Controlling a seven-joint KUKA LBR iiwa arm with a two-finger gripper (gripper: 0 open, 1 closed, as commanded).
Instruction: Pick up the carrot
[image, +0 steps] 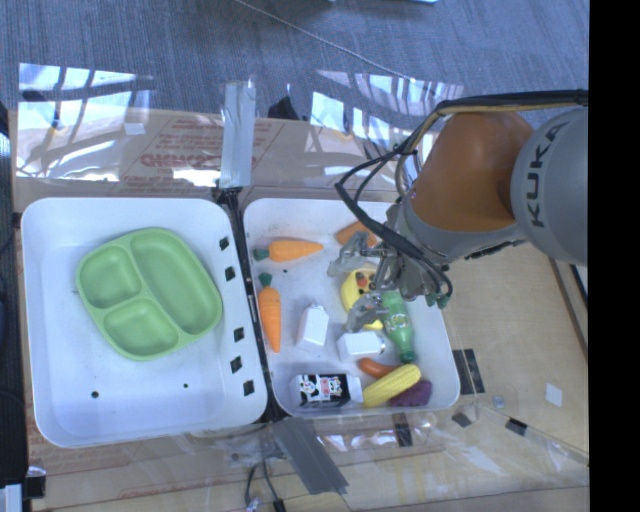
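- In the right bin (300, 215), end effector (372, 295) hangs over the banana (352, 290), its grip state impossible to read.
- Carrot (270, 316) lies apart, near the left wall.
- Wrist hides another orange piece (350, 233).

arm (545, 180): grey casing, black KUKA lettering, fat orange band (470, 170) next to it. Black cables (380, 170) loop off the orange band. Metal gripper (375, 290) below the band, silver-grey, exposed hardware.
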